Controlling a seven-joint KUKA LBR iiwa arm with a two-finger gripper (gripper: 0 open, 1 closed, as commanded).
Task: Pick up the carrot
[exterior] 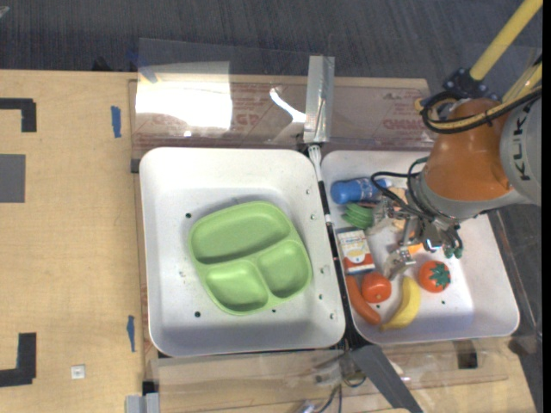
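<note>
over the right bin (495,312) i am reaching in from the right side, my grey arm (525,157) bending downward past its orange band (461,166) so that the wrist is pointing at the clutter below. my claw (411,246) is hanging low among the toys, near the middle of this bin, and cables are looping around the wrist above it. i cannot tell how the claw is set, since the wrist and wiring are covering it.

the carrot (360,304) is lying along the bin's left wall toward the near edge, orange and slanted, partly under a red tomato (375,288). a yellow banana (405,304) is curving just beside the tomato on its right, and a strawberry (434,275) is sitting a little further right. a small carton (354,248) is resting above the carrot, with a blue bottle (353,190) lying near the far wall.

a green divided plate (250,255) is sitting in the left bin (172,179), well apart from my claw. both bins are resting on the counter (60,231).
</note>
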